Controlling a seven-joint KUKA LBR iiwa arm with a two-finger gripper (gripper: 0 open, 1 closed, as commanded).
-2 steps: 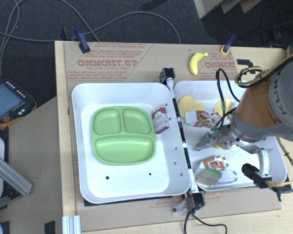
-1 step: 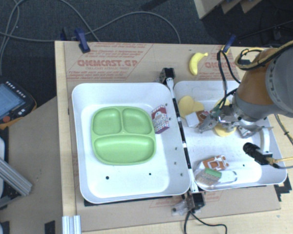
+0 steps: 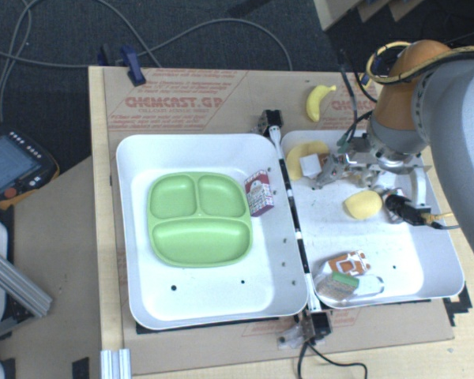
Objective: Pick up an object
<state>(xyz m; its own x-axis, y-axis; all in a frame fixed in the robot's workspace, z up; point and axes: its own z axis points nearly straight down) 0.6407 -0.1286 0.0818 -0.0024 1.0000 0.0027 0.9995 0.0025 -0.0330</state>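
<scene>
Hovering at the right bin's (image 3: 438, 279) far edge, the gripper (image 3: 341, 166) has the lemon (image 3: 363, 204) just nearer; jaw state unclear.

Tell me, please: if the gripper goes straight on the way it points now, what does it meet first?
Probably the white block on the yellow item in the right bin; the gripper points left and down toward it. Depth is unclear.
</scene>
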